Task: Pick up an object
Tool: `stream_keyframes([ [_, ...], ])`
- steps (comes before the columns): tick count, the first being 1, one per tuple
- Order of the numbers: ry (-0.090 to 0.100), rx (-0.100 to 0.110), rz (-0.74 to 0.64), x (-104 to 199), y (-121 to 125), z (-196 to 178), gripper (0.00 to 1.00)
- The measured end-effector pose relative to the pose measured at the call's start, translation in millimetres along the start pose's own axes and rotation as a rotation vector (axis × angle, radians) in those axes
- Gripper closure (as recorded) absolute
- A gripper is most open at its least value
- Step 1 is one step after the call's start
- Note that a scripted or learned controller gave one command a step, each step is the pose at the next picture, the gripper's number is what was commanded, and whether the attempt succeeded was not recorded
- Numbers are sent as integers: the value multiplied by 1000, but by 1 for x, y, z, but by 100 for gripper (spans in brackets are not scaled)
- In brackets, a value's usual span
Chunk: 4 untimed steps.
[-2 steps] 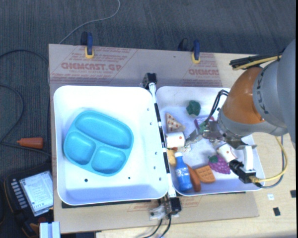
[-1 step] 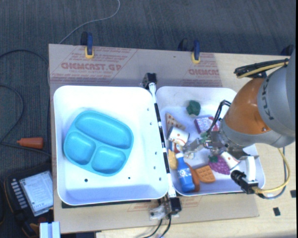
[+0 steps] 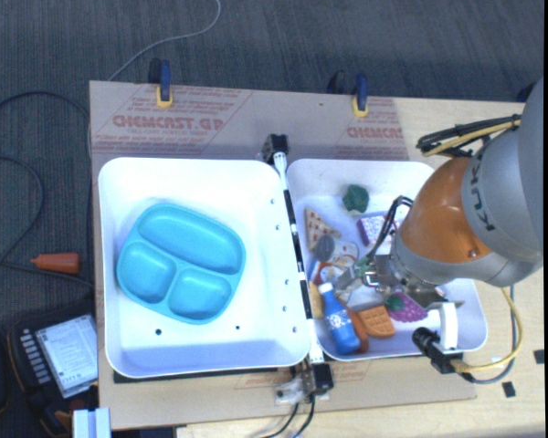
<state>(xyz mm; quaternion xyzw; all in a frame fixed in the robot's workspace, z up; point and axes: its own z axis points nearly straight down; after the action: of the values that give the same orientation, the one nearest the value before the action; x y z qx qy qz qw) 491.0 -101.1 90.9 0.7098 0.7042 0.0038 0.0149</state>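
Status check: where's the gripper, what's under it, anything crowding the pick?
Gripper low in right bin, over the toy pile. Blue bottle and orange waffle piece just beside it. Blue divided tray sits in left bin.

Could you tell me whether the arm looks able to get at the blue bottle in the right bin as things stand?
Probably yes. The blue bottle lies uncovered near the front left of the right bin, with the gripper just above it. A tan waffle-like piece lies close beside it and might get in the way.
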Motion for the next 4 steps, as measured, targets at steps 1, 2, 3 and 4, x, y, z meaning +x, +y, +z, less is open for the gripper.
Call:
stream_keyframes([
  [1,11,3,-4,4,2,-10,100],
  [2,10,3,-4,3,2,-10,0],
  [3,15,5,-5,5,4,-19,100],
  [4,15,7,-5,5,3,-18,0],
])
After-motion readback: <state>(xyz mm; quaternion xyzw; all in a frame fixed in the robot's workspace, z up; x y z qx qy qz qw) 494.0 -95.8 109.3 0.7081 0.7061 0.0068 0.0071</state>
